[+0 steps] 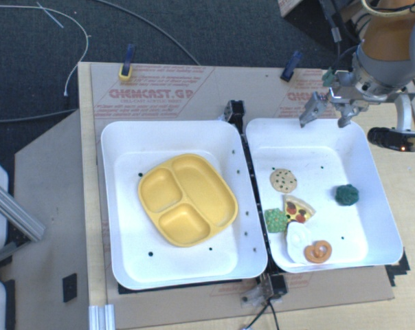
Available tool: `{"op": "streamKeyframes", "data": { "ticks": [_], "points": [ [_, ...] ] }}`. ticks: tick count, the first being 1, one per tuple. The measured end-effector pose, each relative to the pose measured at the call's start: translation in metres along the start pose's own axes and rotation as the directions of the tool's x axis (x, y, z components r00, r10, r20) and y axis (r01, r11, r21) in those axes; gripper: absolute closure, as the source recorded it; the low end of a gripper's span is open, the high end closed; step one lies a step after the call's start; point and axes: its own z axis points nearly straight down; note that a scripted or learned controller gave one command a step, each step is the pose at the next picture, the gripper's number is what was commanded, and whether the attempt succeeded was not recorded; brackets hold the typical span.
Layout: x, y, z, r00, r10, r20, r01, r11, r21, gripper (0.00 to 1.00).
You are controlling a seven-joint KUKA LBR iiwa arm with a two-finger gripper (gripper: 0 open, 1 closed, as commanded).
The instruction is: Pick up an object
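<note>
The end effector (pixel 326 114) hangs above the far rim of the right-hand shallow white bin (pixel 383 184), its two fingers spread apart with nothing between them; the grey arm with its orange band (pixel 393 29) reaches in from the right. The candidates all lie lower in that bin: a round tan cookie with dark chips (pixel 284 179), a dark green broccoli-like lump (pixel 346 195), a pizza-slice toy (pixel 298 210), a flat light-green piece (pixel 276 220), a white rounded piece (pixel 298 238) and an orange glazed ring (pixel 318 251). The left-hand bin (pixel 118 184) holds a yellow three-compartment plastic tray (pixel 187 199). For a clean pick, the green lump looks the best target, I judge; it stands well apart from the others and has height for the fingers to close on. The cluster near the bin's near-left corner sits touching or overlapping, so a descent there risks nudging neighbours; the flat pieces offer little to pinch.
</note>
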Motion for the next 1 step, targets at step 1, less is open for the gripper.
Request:
{"op": "streamKeyframes", "data": {
  "ticks": [1],
  "points": [
    [0.0021,0.0051,0.0595,1.000,0.000,0.000,0.000,1.000,0.004,0.00]
  ]
}}
